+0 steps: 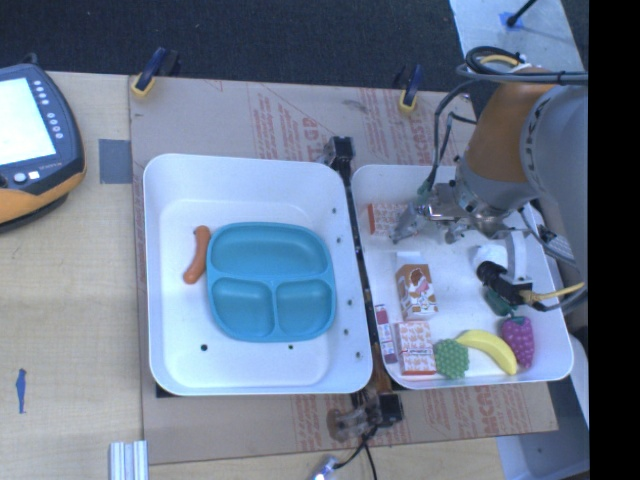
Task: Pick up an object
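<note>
— Since the arm reaches in from the right, what sits nearest the end effector [432,218]?

— The small carton [415,290], just below it in the right bin [385,190], long axis running up and down the view. That seems the likeliest target.

— Holding anything?

— Nothing visible between the fingers; how far apart they stand I cannot tell (too blurred).

— Farther off?

— Banana [488,350] and grapes [518,340] lie along the bin's near wall; well left, a sausage [197,254] stands lengthwise beside the blue tray [270,278].
</note>
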You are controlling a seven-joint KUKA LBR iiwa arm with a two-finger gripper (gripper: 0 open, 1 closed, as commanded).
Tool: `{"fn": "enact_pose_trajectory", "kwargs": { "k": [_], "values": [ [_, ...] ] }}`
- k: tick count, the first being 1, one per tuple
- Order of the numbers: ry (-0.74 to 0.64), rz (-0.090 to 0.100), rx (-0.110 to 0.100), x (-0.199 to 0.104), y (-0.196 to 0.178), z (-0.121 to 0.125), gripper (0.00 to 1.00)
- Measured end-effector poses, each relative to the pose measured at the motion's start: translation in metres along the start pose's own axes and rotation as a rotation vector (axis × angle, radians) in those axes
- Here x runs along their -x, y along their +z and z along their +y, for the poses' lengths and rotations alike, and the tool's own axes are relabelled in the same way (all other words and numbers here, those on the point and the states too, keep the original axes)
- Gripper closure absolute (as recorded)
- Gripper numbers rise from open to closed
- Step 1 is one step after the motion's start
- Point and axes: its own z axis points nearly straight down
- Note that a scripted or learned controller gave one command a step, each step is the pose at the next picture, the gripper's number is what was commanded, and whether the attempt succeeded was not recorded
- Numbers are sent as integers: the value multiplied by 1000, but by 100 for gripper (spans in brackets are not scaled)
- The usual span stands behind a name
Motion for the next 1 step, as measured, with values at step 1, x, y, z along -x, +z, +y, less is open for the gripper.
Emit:
{"fn": "enact_pose_trajectory", "kwargs": {
  "k": [1],
  "values": [
    [-1,0,-3,-9,14,-32,0]
  ]
}}
